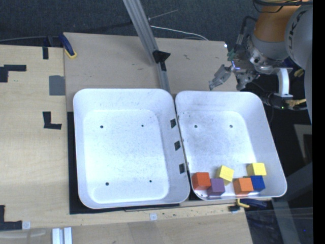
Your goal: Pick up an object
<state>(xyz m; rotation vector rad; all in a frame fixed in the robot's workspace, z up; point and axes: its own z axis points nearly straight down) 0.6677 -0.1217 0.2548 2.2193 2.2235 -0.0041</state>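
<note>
Gripper (229, 80) sits at about 1 o'clock in my camera view, hanging past the far rim of the right bin (264, 117), over the bench top rather than over the bin floor. From my seat I cannot tell how it is set: it reads as a blurred grey shape pointing toward 8 o'clock, and I see nothing held in it. Behind it the arm (284, 19) comes in from 2 o'clock, its orange band (274, 32) just above the wrist. All 6 blocks I can count lie in the right bin's near end, around 5 o'clock, well apart from the gripper. An orange block (201, 180) sits at the near left corner, with a purple block (217, 186) touching its right side. A yellow block (226, 173) lies tilted just beyond the purple one. Further toward 4 o'clock, a second orange block (244, 185) rests against a blue block (257, 183), and a second yellow block (257, 169) sits just beyond the blue one, near the right wall. At 9 o'clock from that bin lies the left bin (81, 136), its rim touching the right bin's rim along the middle. A grey metal bar (143, 32) slants from 12 o'clock down to the point where the 2 bins meet.
</note>
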